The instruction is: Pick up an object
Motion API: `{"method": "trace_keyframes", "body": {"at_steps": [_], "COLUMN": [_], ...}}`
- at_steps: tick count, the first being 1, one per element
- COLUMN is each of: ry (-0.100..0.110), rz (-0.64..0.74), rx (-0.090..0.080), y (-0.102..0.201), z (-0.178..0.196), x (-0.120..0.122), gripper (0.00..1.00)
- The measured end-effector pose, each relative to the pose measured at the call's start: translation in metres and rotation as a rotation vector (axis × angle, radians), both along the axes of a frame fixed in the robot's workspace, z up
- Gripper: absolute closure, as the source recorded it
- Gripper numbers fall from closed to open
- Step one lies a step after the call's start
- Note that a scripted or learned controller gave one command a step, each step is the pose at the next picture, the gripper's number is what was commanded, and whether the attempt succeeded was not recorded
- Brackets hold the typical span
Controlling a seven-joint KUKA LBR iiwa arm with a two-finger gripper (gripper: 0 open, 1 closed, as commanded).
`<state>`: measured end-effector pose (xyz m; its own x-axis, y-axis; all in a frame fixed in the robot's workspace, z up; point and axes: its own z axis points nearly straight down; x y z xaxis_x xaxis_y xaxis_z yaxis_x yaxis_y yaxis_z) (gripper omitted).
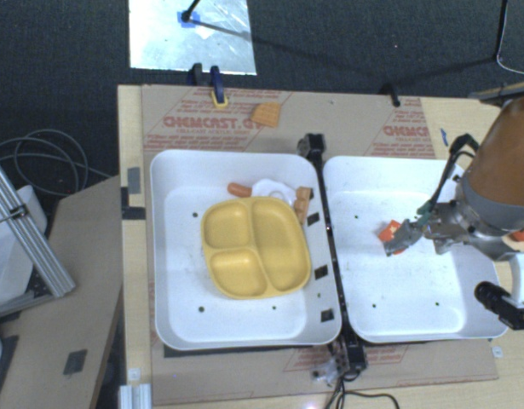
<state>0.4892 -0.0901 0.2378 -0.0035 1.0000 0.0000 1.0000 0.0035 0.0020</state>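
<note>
A small orange-red object point(389, 230) is in the right bin point(415, 313), left of its middle. My gripper point(400, 238) reaches in from the right and is shut on it, with the object showing between the fingertips at its left end. The grey arm with its orange band point(509, 156) fills the bin's right side and hides part of its floor.
The left bin point(181, 305) holds a yellow divided plate point(253, 247), with a small orange piece point(239, 190), a white item point(272, 189) and a brown block point(302, 201) along its far side. A tan piece point(266, 113) lies on the cardboard behind the bins.
</note>
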Motion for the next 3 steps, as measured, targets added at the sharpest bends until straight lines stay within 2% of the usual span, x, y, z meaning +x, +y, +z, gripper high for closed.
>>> {"method": "trace_keyframes", "body": {"at_steps": [1,2,3], "ry": [-0.001,-0.002,-0.004], "rz": [-0.008,-0.002,0.000], "rx": [-0.005,-0.003,0.004], "y": [-0.087,-0.118,-0.099], "z": [-0.026,-0.062,-0.153], "x": [0.049,0.101,0.111], "gripper": [0.00,0.00,0.00]}}
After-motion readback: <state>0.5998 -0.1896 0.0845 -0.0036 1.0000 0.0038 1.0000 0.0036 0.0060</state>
